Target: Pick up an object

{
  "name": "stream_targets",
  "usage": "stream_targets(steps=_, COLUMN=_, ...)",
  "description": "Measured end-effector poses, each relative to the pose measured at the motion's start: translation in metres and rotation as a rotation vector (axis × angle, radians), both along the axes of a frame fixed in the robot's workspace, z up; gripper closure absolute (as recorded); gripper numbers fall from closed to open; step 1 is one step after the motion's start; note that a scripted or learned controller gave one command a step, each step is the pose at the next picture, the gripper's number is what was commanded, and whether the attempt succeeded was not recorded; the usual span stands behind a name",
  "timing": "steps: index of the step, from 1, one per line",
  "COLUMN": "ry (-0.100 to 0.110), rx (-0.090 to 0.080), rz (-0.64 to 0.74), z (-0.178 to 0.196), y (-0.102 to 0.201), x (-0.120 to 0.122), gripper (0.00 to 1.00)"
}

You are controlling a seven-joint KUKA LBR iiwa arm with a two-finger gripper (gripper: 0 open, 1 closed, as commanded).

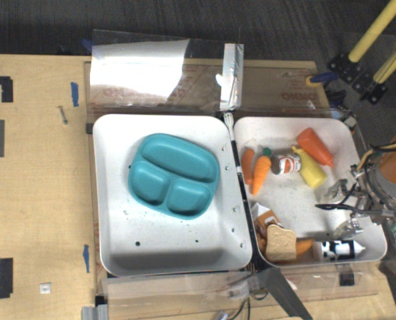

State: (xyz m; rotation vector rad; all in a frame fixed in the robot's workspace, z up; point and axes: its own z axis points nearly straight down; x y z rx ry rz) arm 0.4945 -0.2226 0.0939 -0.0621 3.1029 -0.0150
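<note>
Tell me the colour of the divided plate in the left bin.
Teal blue. The divided plate shows clearly in the camera view.

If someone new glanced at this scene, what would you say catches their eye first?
The teal divided plate stands out most, lying alone in the left bin. Next comes the cluster of toy food in the right bin: a carrot, a yellow bottle and a slice of bread. The pincer sits low over that bin's right side.
</note>
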Motion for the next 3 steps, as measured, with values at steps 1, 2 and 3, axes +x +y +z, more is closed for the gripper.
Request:
stream_targets(steps=1, ry=0.022, rx=0.014, rz=-0.112, z=-0.004, y=0.099, x=0.052, gripper=0.00)
stream_targets(steps=2, ry=0.026, rx=0.010, rz=-0.062, z=0.039, y=0.120, x=0.096, gripper=0.00)
stream_targets(steps=3, ry=0.028, rx=0.001, rz=0.306, z=-0.004, y=0.124, x=0.130, gripper=0.00)
